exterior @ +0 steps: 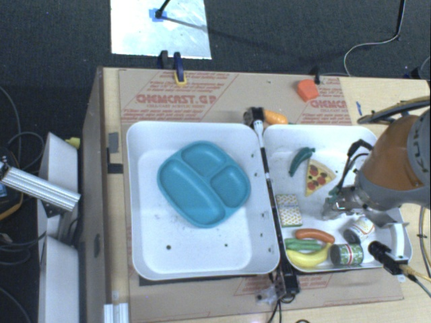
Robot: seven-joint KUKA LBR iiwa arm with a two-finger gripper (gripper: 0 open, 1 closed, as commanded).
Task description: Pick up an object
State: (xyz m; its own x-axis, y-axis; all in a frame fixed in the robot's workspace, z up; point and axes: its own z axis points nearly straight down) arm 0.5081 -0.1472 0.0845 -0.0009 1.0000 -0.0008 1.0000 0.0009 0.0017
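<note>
My gripper (pixel 335 206) low in right bin (pixel 337 136), beside pizza slice (pixel 318 176), finger state I cannot tell, tray (pixel 203 182) in left bin (pixel 145 180)

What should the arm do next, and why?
Probably lower straight down a little. The gripper hangs over a bare patch of the right bin, with the pizza slice just beyond it and the waffle beside it, and nothing shows between its fingers yet.

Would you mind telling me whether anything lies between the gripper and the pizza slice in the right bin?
Nothing visible does. The gripper hangs just right of and below the pizza slice, with bare bin floor between them.
</note>
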